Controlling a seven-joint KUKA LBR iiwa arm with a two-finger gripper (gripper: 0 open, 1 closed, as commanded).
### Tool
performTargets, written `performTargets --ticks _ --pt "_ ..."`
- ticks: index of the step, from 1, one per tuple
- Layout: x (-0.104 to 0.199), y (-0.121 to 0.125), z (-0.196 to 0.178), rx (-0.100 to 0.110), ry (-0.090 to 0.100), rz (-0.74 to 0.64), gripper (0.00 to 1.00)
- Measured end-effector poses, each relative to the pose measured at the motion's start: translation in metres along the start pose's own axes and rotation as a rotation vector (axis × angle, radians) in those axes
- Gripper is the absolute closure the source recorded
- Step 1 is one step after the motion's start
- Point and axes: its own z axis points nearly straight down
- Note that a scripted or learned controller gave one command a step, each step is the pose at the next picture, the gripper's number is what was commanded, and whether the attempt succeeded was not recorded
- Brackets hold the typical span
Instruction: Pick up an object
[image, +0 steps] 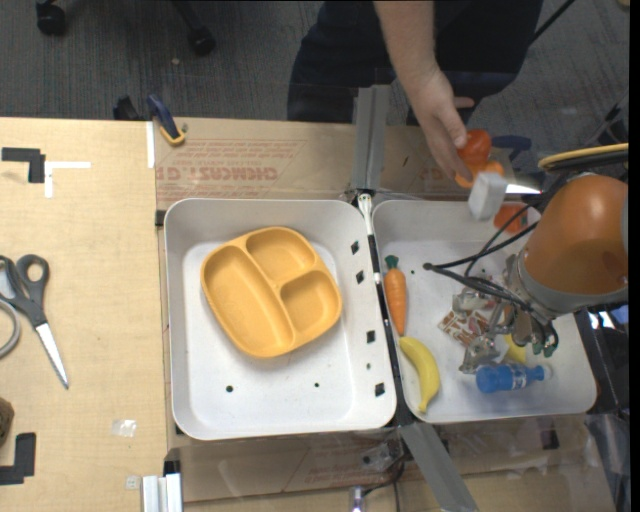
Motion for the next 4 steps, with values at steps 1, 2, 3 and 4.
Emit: performTargets --ticks 1,2,3,4 --pt "0.005 0.003 -0.001 0.005 -0.007 0.059 0.0" --pt "-0.011 -0.001 0.001 0.0 0.017 0.129 0.0" --pt "-0.019 -0.006 0.002 0.0 0.016 0.166 0.0" --pt "-0.027 0.016 0.001 0.009 0.008 0.289 0.0"
